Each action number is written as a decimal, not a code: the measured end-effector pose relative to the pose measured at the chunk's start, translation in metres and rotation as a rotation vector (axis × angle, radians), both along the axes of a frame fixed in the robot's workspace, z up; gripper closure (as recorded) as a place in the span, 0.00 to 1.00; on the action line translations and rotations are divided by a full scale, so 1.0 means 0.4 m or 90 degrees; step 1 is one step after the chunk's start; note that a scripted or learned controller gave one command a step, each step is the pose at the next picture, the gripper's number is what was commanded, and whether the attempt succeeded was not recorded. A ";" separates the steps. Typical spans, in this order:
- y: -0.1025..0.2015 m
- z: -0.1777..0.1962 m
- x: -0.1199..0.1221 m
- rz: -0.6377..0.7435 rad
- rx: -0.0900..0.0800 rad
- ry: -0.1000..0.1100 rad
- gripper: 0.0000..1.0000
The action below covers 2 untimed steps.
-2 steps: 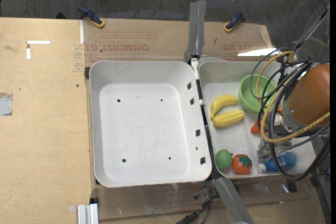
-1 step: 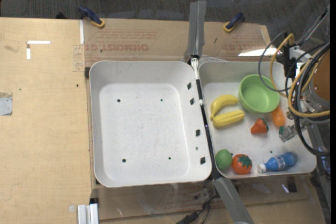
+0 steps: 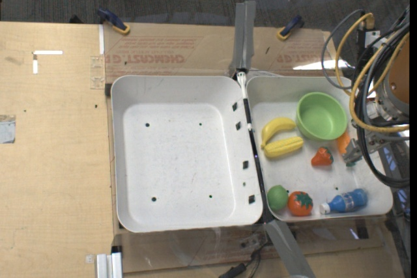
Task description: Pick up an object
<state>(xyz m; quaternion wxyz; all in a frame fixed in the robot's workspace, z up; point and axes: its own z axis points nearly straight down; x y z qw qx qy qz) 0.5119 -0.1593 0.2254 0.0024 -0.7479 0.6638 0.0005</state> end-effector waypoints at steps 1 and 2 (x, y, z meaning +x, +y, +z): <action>0.173 -0.335 -0.027 0.169 0.000 0.001 1.00; 0.022 0.047 -0.016 0.283 0.000 0.000 1.00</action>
